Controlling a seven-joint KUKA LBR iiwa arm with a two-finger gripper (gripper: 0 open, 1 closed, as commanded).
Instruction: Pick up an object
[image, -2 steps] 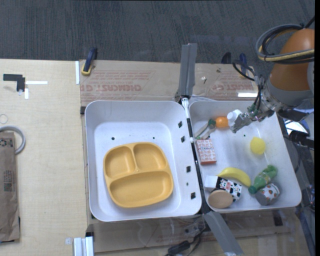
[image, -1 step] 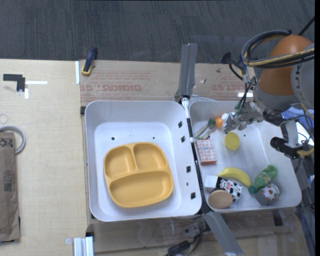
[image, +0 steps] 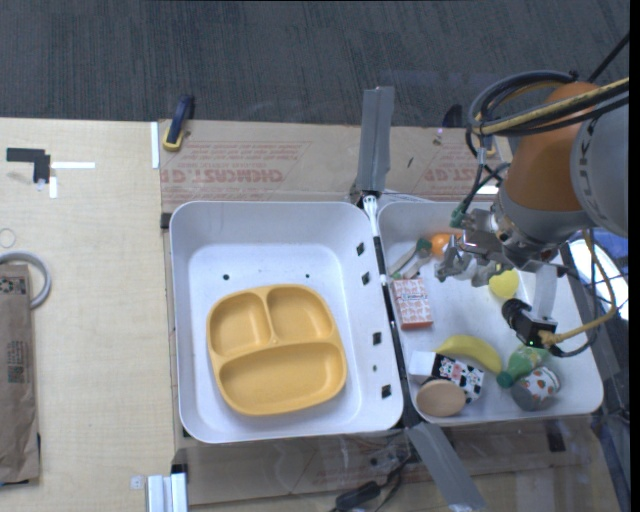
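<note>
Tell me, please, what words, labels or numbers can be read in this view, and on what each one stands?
"CHEMCAST GP", red, upside down, roughly as it reads, on the cardboard sheet behind the bins.
Print on the small red-and-white box: too small to read.
Print on the brown paper bag: too blurred to read.

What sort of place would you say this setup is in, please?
Most likely a robotics lab bench for grasping trials. A cabled robot arm reaches over two white bins; one holds a yellow divided plate, the other toy food such as a banana. Cardboard lines the bench.
</note>
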